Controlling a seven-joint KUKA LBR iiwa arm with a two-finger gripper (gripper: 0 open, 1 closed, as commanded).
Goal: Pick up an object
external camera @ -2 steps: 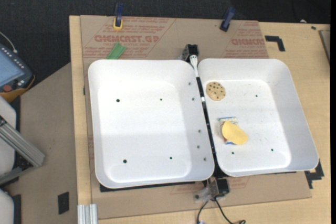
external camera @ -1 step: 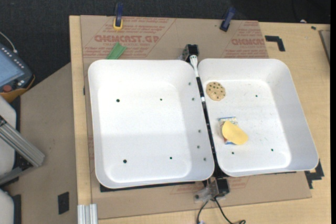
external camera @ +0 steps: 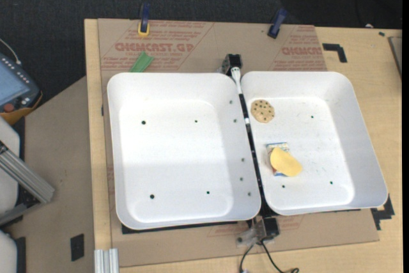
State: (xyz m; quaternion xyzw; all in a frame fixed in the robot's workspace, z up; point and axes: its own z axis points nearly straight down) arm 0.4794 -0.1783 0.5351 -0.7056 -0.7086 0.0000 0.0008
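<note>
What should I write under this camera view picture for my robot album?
Two white bins side by side: the right bin holds a cookie and a yellow object.

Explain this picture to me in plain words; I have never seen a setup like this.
This is a workbench for a robot arm whose job is to pick up an object. A single fixed camera above the bench looks down on it at a slant, and the arm would reach in from the right of the picture.

On the bench lies a brown board with red lettering, held by two clamps along its far edge. On the board sit two shallow white bins side by side. The left bin has a few small dark dots on its floor. The right bin holds two things near its left side: a round cookie with dark specks, and nearer the camera a yellow object with a small pale piece at its far edge; what that piece is, I cannot tell.

Nothing is being held at this moment.
</note>
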